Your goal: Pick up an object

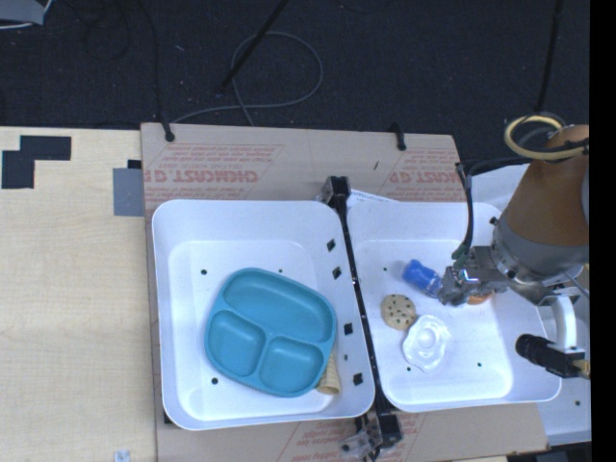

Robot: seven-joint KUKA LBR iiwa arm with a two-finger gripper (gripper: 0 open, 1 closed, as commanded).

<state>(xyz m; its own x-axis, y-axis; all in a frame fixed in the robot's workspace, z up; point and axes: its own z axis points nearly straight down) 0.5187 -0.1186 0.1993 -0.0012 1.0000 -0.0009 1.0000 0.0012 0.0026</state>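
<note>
Objects for picking lie in the right bin (481, 378): a small blue piece (420, 275) toward ten o'clock of the bin's middle, a round speckled cookie (397, 311) just below it, and a white crumpled-looking lump (426, 343) at about five o'clock from the cookie. The hand (460, 287) sits low in this bin, just at three o'clock of the blue piece, and a bit of orange shows at its tip; whether it is spread or closed I cannot tell, and nothing can be seen held in it. The blue piece looks the nearest candidate. Judging by size, it should be light and fairly stiff, perhaps smooth plastic that could slip, so taking it across its narrow width near the middle seems wisest. The cookie looks flat and hard to get under; the white lump may be soft and yielding. At nine o'clock, the left bin (183, 258) carries a blue divided plate (270, 330) with a tan cone-like item (330, 379) at its lower right edge.
</note>
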